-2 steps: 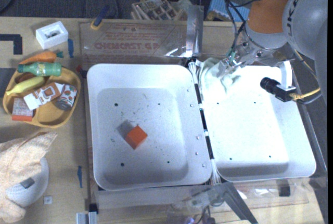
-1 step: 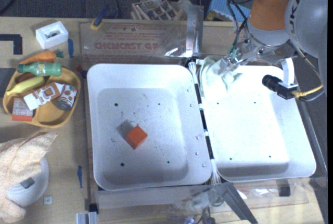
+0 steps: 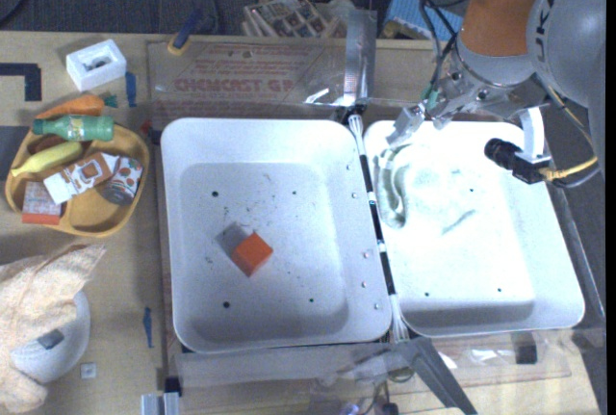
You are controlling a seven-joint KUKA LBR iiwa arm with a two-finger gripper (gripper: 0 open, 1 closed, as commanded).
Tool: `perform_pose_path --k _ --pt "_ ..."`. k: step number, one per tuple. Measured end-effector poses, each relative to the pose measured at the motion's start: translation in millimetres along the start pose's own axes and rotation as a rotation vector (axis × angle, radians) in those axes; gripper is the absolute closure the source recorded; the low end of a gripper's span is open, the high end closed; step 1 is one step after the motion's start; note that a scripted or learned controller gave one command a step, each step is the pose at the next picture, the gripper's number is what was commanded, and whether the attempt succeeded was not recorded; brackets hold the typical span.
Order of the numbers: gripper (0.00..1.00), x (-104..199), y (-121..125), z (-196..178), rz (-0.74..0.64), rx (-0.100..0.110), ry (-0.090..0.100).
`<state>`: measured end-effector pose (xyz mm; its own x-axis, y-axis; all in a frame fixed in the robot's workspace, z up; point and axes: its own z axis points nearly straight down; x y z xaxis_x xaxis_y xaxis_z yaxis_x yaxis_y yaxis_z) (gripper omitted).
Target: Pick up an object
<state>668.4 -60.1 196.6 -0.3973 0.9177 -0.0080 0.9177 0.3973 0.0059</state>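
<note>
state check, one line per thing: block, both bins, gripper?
orange block: lying loose in the left bin, not held
left bin: holds the block
right bin: scuffed floor, greenish smear near its left wall
gripper: above the right bin's far-left corner, nothing seen in it

The grey arm (image 3: 568,18) reaches in from the right, its gripper (image 3: 409,124) apparently angled down-left, blurred.

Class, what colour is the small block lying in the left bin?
Orange; the block shows best in the camera view.
</note>
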Motion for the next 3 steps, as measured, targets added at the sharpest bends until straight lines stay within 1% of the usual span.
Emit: perform_pose_path --k 1,2,3 --pt "0.0 -42 -20 100 -0.017 0.006 0.007" --pt "0.0 -16 -92 63 0.12 0.006 0.008" --pt "0.0 8 -31 11 0.303 0.004 0.005"
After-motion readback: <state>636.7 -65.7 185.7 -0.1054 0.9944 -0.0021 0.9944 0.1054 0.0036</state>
